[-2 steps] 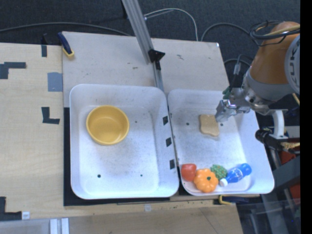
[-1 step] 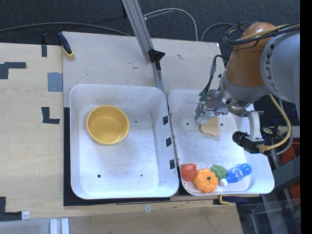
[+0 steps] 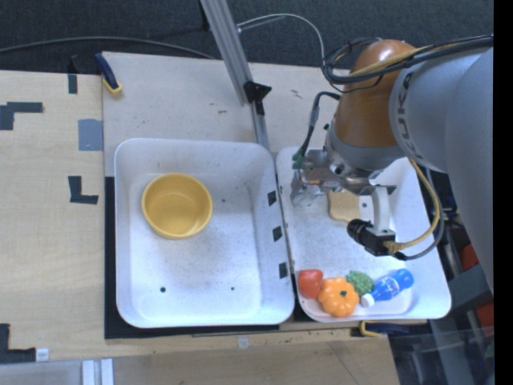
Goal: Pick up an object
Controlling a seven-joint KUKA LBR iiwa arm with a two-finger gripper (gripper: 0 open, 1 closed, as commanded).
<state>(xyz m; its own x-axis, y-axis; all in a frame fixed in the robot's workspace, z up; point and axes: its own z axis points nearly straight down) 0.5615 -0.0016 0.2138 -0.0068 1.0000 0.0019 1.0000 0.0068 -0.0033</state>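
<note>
My gripper point(image 3: 306, 192) hangs over the back left part of the right bin point(image 3: 429, 299), close to the wall between the two bins. A flat tan piece point(image 3: 342, 207) lies just to its right, partly under the wrist. At the front of the right bin sit a red tomato-like toy point(image 3: 309, 281), an orange pumpkin toy point(image 3: 338, 297), a small green item point(image 3: 360, 281) and a blue bottle point(image 3: 390, 286). A yellow bowl point(image 3: 177, 205) stands in the left bin point(image 3: 128, 239), toward its back left.
The grey arm with its orange band point(image 3: 377, 62) covers the back and right of the right bin. A metal pole point(image 3: 228, 38) slants down to the bins' back edge. A black cable point(image 3: 401, 247) loops beside the wrist.
</note>
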